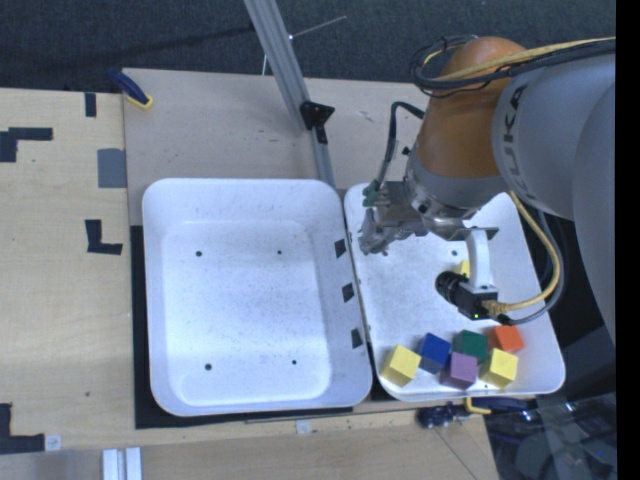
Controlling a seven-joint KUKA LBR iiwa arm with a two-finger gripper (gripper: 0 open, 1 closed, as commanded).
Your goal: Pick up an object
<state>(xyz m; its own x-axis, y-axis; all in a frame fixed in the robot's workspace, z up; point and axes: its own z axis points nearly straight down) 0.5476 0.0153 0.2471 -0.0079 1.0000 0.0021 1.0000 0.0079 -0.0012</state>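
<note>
Blocks [455, 358]: clustered at right bin's [535, 368] near edge, well apart from gripper [375, 236] hovering toward far-left corner; its open-or-shut state cannot be told.

Six small blocks [455, 356] clustered at near edge of right bin [400, 298]: two yellow, blue, green, purple, orange.

A pale wooden surface [60, 308] carries two shallow white bins side by side on a black mat [140, 408]. The left bin [160, 208] sits touching the right bin [540, 368] along their inner rims. Small dark tape marks [100, 238] dot the surface's left part, beside a grey patch [111, 166]. A blue and yellow item [130, 88] lies near the far edge.
</note>
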